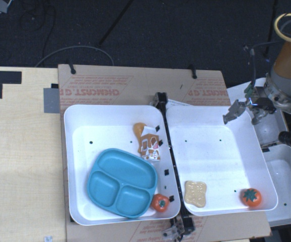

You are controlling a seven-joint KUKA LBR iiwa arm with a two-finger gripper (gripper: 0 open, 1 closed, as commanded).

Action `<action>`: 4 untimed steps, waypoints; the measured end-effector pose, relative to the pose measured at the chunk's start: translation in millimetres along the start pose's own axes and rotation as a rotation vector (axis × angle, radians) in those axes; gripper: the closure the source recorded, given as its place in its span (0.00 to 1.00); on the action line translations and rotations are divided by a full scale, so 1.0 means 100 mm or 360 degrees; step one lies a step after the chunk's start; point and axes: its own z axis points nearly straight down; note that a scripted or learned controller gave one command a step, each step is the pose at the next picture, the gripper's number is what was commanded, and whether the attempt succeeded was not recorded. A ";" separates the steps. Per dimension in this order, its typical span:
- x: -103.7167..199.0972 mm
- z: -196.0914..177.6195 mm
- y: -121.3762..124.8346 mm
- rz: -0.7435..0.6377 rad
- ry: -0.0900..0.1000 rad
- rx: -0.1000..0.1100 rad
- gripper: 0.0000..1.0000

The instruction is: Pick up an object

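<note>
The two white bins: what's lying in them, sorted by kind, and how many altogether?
Blue divided plate: 1
Tomatoes: 2, left bin and right bin
Tan toast-like slice: 1
Small printed packet: 1
Orange-brown piece, kind unclear: 1
Total: 6

Dark carpet floor across the top, black cables looping over it. Pale wood bench top on the left, with black square marks and a grey patch near its upper edge. Brown cardboard sheet with mirrored red print lies on the bench, held by two black clips at its far edge. Even, flat light, no hard shadows.
</note>
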 end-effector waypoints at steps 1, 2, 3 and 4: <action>0.00 -0.08 0.02 -0.0004 -0.0003 -0.0019 0.00; -0.05 0.47 -0.07 -0.0002 -0.0002 -0.0011 0.00; -0.03 1.10 -0.12 -0.0003 0.0000 -0.0012 0.00; 0.04 1.55 -0.15 -0.0002 0.0000 -0.0012 0.00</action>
